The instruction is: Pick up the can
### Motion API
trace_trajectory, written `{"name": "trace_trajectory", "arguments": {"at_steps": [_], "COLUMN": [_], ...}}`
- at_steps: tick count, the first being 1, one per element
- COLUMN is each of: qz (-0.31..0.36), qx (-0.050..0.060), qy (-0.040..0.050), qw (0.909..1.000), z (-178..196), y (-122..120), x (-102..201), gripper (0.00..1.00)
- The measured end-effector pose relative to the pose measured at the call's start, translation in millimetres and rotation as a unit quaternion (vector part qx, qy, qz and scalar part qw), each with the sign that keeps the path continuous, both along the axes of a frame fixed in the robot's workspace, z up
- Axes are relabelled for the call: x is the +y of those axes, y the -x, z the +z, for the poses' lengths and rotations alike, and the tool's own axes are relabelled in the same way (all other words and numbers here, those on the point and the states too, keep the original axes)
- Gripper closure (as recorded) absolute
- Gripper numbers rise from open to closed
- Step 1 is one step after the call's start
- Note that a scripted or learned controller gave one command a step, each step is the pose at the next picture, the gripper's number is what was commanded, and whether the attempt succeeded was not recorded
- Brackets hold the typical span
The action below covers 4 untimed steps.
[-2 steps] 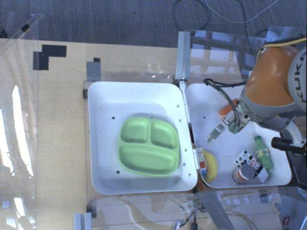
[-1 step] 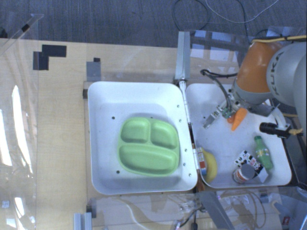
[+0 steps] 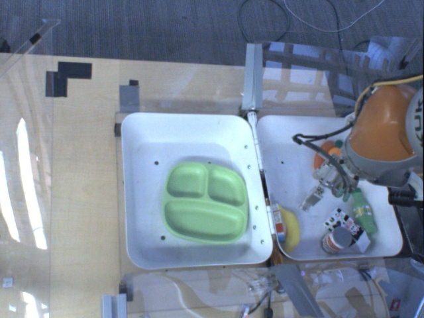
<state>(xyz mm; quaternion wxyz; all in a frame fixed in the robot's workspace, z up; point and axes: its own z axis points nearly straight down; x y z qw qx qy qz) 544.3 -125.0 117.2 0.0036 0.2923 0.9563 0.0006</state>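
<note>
Two shallow white plastic bins sit side by side on the bench: the left bin [image 3: 132, 177] and the right bin [image 3: 285, 151]. The left bin holds one thing, a light green plastic plate divided into three compartments [image 3: 205, 201]. The right bin holds several small things: one yellow rounded fruit-like object [image 3: 289, 229] at its lower left corner, one short cylindrical can with a black-and-white label and reddish rim [image 3: 340, 232], one green plastic bottle [image 3: 364, 216] beside it, and one orange item [image 3: 326, 154] partly hidden under the arm. One grey and orange robot arm [image 3: 384, 131] reaches in.
</note>
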Motion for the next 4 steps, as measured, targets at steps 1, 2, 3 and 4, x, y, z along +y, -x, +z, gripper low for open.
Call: {"name": "trace_trajectory", "arguments": {"at_steps": [1, 2, 3, 4], "qz": [-0.036, -0.040, 0.057, 0.047], "qx": [-0.002, -0.001, -0.005, -0.004], "qy": [0.0007, -0.0001, 0.0019, 0.0003], "qw": [0.9993, 0.9992, 0.9984, 0.9989], "z": [101, 119, -27, -28], "y": [-1, 31, -5, -70], "x": [-42, -19, -41, -11], "gripper": [0.00, 0.00, 0.00, 0.00]}}
